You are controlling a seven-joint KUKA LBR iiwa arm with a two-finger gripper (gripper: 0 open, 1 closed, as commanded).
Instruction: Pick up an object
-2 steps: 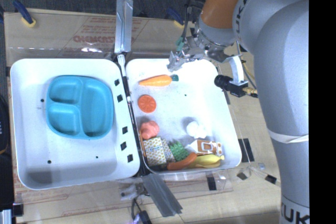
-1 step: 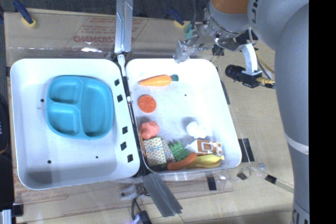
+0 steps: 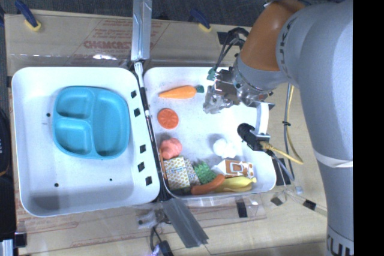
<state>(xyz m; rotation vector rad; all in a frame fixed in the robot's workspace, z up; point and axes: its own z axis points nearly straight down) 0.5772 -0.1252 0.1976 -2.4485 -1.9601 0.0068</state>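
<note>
My gripper [image 3: 212,102] hangs over the upper middle of the right bin [image 3: 180,78], just right of an orange carrot [image 3: 177,92] with a green tip. Nothing shows between its metal fingers, which point down toward the bin floor. Below the carrot lies an orange disc [image 3: 168,119], then a pink lump [image 3: 171,147]. A white ball [image 3: 221,146] sits lower right of the gripper.
Along the right bin's front edge lie a patterned box [image 3: 179,172], a green piece [image 3: 204,172], a red-orange sausage shape [image 3: 207,186], a small carton [image 3: 235,166] and a banana [image 3: 240,184]. The left bin [image 3: 36,189] holds a blue divided plate [image 3: 92,121].
</note>
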